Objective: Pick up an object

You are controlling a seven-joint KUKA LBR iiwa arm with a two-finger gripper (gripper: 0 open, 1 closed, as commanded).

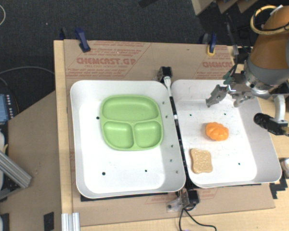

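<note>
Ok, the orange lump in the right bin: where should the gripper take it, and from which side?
Probably from straight above, fingers closing across the middle of the orange lump. It looks rounded and sits alone on the right bin floor, apart from the flat cracker below it, so both sides look free. The gripper hangs above.

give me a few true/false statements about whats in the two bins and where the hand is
1. The green divided plate lies in the left bin. True.
2. The orange object sits on the green divided plate. False: it lies on the floor of the right bin.
3. The hand is clamped on the orange object. False: the hand is over the upper part of the right bin, apart from it.
4. The tan bread-like piece lies nearer the bottom edge of the view than the orange object. True.
5. The green divided plate has three compartments. True.
</note>
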